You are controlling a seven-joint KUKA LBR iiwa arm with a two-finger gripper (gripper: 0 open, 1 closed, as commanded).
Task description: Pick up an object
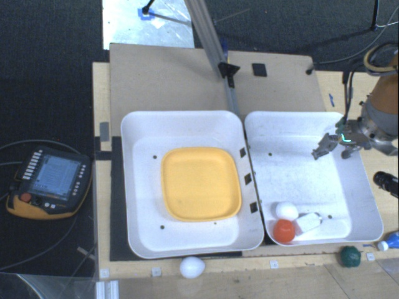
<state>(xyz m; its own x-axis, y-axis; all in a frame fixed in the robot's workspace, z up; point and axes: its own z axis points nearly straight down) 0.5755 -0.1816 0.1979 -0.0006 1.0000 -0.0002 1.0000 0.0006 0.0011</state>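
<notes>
- camera view: two white bins sit side by side on the bench; the left bin (140,167) holds a yellow plate (201,183) lying flat near its middle.
- the right bin (293,167) has its things bunched in the near-left corner: a white ball (287,211), a red ball (285,230) just in front of it and touching or nearly so, and a small white piece (310,222) just beside both.
- the gripper (334,148) is at the right bin's far-right side, well apart from that cluster; the fingers look spread with nothing between them, so the jaws read as released and bare.
- the arm (380,114) comes in from the right, above the bin's rim.
- outside the bins, a white egg (192,267) lies on the bench edge below the left bin, a green ball (350,256) sits by the right bin's near-right corner, and a pendant (48,182) rests on the floor at left.
- judgement: no pick has been made; any target is a reach away, in the corner.
- risks: the balls are round and crowded against the bin wall, so a closing finger could nudge one and send it rolling, or a finger could catch the rim or wall; closing between two touching things may grab neither; a descent where the gripper now is would close on bare floor.
</notes>
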